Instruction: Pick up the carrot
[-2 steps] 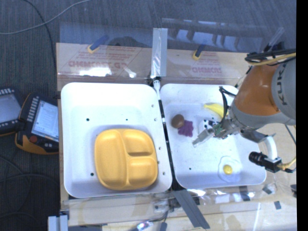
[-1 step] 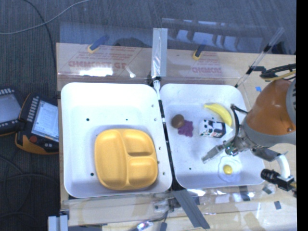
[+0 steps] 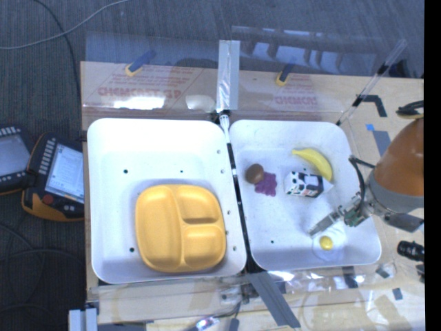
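Two shallow white bins sit side by side on a pale wooden bench (image 3: pixel 389 98), and grey-blue carpet (image 3: pixel 207 5) fills the upper part of the frame, with a thin dark cable (image 3: pixel 67 36) looping across it. A clear plastic wall (image 3: pixel 165 71) stands along the bench's far edge. At the far left of the frame a teach pendant (image 3: pixel 55 181) with an orange-yellow casing lies on the floor.

The left bin (image 3: pixel 110 150) holds a glossy yellow tray (image 3: pixel 180 226) with rounded corners and three compartments, lying in its lower half. The right bin (image 3: pixel 275 140) holds a curved yellow banana (image 3: pixel 313 163) at upper right, a small brown rounded piece (image 3: pixel 254 172) touching a knobbly purple cluster (image 3: pixel 267 184) at centre left, and a black-and-white patterned block (image 3: pixel 304 184) just below the banana. A flat white disc with a yellow centre (image 3: pixel 326 242) lies near the bin's lower right corner.

The arm (image 3: pixel 406 171), orange above and grey below, comes in from the right edge. Its gripper (image 3: pixel 325 223) hangs low over the lower right of the right bin, just above the white disc. Whether it is spread or closed cannot be told from this angle. Where the carrot lies cannot be told either.
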You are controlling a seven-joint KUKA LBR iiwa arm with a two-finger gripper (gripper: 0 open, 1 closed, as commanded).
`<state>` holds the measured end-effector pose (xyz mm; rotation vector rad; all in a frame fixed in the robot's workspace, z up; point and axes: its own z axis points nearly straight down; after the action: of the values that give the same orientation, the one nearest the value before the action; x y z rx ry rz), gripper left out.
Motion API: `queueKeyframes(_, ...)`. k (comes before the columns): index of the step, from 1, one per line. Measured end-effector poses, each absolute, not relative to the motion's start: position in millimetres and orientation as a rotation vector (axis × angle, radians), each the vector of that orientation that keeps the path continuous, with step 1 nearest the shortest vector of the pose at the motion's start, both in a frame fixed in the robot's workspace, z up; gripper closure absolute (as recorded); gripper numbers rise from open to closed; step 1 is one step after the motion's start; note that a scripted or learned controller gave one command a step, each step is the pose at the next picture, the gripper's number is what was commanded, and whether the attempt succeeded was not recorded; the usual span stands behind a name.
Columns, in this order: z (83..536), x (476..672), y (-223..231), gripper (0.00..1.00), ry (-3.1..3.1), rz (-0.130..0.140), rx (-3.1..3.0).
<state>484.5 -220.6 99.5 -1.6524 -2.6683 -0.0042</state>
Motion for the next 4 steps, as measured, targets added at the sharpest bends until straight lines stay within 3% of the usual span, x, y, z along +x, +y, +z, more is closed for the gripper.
queueKeyframes(1, 91, 488.0, -182, 0.0, -2.732, 0.001, -1.587)
queueKeyframes(2, 105, 483.7, -104, 0.0, -2.893, 0.0, -1.219)
queueKeyframes(3, 226, 485.2, -106, 0.0, -3.079, -0.001, -0.635)
queueKeyframes(4, 160, 484.1, -152, 0.0, -3.113, 0.0, -0.426)
